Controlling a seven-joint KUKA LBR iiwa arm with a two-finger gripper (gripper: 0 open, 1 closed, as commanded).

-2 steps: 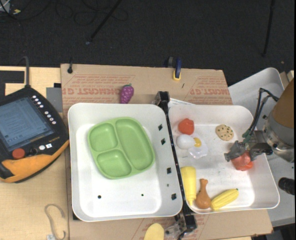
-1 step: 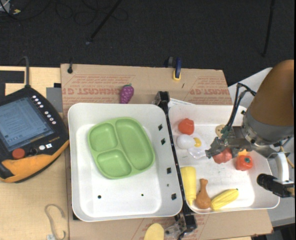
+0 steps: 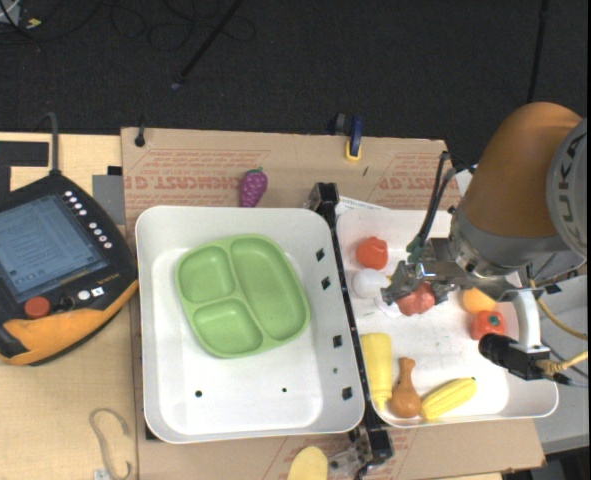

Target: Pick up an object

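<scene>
Toy I want: the red toy fruit [image 3: 416, 300] sits in the right bin [image 3: 535, 400], near its middle, just under my pincer [image 3: 407, 286].
How it feels: I think it is a light, hard plastic toy. It looks round and smooth, so it may slip or roll away.
Where to grab: I would pinch it across its fat middle, one finger on each side.
My pincer: it is low over the red toy and seems to touch it. I cannot tell if it is open or closed.
My arm: it comes in from the right, with the big orange band [image 3: 520, 173] high above the bin and the wrist pointing down.
Close by: a white ball [image 3: 367, 282] lies just left of it, and a red toy tomato [image 3: 372, 253] is a bit farther back.
Other bin: a green plate [image 3: 241, 294] with three parts lies in the left bin [image 3: 175, 408].
</scene>
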